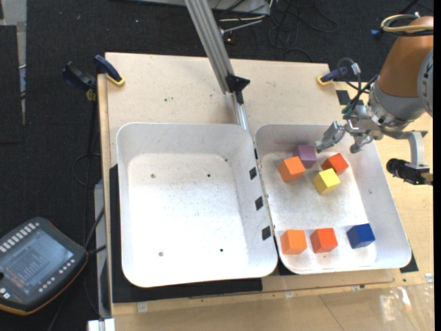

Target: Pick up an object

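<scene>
Currently: gripper [342,137] above the right bin [386,205], at its upper edge; fingers spread apart, nothing between them. Nearest candidate: purple cube [307,153], just below-left of the fingertips, touching an orange cube [292,168]. Red-orange cube [335,163] lies directly below the gripper; yellow cube [326,180] beyond it. The coming reach, by judgement, runs short, down and leftward.

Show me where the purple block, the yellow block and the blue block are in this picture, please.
purple block [307,153]: camera view, on its top face.
yellow block [326,180]: camera view, on its top face.
blue block [360,235]: camera view, middle of the block.
</scene>
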`<state>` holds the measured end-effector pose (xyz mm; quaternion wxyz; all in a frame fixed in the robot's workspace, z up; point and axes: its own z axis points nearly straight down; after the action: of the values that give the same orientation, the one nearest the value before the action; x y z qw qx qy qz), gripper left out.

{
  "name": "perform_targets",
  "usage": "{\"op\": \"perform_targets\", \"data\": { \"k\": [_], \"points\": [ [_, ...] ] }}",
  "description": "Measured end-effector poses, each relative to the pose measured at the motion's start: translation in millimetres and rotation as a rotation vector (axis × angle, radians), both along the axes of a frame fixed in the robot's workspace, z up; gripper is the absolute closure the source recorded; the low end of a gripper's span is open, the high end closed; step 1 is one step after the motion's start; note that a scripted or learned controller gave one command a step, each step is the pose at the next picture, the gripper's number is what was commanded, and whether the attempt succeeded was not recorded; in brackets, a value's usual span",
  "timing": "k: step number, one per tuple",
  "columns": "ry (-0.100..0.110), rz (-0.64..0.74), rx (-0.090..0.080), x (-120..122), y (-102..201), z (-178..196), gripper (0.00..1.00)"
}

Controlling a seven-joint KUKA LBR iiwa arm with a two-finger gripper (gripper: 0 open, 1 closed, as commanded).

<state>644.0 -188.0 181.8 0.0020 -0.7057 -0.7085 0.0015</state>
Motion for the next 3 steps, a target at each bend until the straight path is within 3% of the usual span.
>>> {"op": "perform_targets", "data": {
  "k": [1,2,3],
  "points": [
    [0.000,-0.001,0.000,-4,7,-46,0.00],
    [-0.008,-0.001,-0.003,-2,6,-32,1.00],
    [-0.012,-0.004,-0.003,-1,1,13,1.00]
  ]
}}
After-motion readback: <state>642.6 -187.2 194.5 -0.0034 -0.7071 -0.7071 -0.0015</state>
